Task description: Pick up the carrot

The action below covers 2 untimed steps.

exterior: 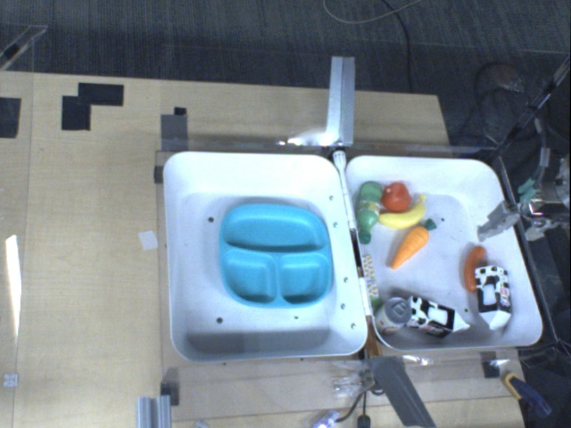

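camera view puts the carrot [409, 246] untouched mid right bin [464, 178], with the gripper [526, 210] off at its three o'clock, so the pick isn't begun.

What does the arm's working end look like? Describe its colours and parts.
The gripper ends in a pale grey, slanted metal piece. Behind it sits a silvery, boxy body with a small teal patch. Thin dark cables run above it. Finer detail is too blurred to tell.

Fixed overhead camera, slanted down, both bins [500, 185]
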### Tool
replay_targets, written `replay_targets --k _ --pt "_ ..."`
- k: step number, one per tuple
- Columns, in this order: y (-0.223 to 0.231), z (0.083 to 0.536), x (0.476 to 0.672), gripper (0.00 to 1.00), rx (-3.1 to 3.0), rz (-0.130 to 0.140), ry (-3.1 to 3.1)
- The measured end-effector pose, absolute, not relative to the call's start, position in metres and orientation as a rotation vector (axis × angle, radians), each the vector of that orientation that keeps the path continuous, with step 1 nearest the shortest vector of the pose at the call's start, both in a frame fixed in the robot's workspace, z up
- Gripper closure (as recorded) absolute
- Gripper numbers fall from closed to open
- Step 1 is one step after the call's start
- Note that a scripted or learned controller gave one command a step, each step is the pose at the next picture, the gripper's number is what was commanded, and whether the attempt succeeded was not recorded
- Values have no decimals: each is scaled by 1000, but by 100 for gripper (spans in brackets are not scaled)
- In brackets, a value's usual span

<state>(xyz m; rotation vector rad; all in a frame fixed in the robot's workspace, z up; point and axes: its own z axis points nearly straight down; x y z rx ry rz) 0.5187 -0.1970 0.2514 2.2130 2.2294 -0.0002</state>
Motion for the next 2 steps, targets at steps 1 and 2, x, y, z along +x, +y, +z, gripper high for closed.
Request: replay_targets --k 1,2 --pt "-150 172 593 0 2216 0 2227" --pt "-123 89 561 0 2235 11 2195"
